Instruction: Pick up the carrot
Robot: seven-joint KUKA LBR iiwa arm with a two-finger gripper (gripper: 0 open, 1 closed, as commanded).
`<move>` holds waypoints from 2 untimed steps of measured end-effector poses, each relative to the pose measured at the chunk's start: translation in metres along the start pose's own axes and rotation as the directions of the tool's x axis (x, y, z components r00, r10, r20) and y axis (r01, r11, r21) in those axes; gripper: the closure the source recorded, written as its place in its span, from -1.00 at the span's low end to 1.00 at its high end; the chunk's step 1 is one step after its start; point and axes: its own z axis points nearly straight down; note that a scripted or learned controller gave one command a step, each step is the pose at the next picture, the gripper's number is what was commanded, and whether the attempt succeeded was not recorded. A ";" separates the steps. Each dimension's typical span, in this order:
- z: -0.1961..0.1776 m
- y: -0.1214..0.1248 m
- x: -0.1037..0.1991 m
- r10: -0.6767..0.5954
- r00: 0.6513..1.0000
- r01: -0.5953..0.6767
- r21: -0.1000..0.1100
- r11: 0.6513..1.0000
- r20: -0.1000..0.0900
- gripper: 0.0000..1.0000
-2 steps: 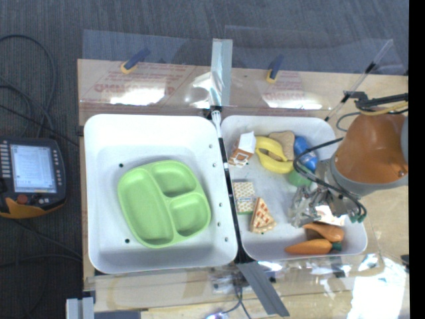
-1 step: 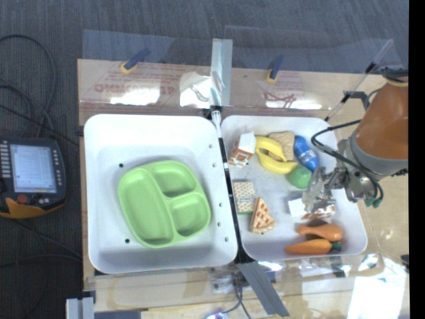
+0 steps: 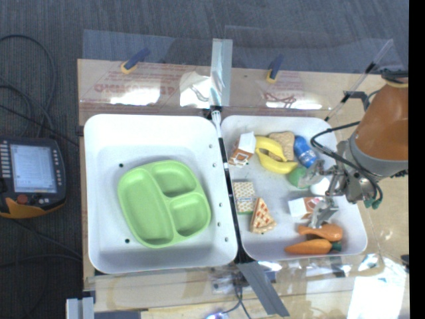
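Carrot (image 3: 309, 247) just below pincer (image 3: 323, 212)

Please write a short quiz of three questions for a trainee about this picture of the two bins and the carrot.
1. True or false: the green divided plate lies in the left bin.
2. Which item lies nearest the carrot in the right bin? A) the banana B) the pizza slice C) the second orange piece just above it
3. Fill in: the gripper hangs over the ____ bin.

Key: 1 true; 2 C; 3 right.
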 end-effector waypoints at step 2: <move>0.083 -0.007 0.012 0.109 0.994 -0.109 0.003 0.994 0.024 1.00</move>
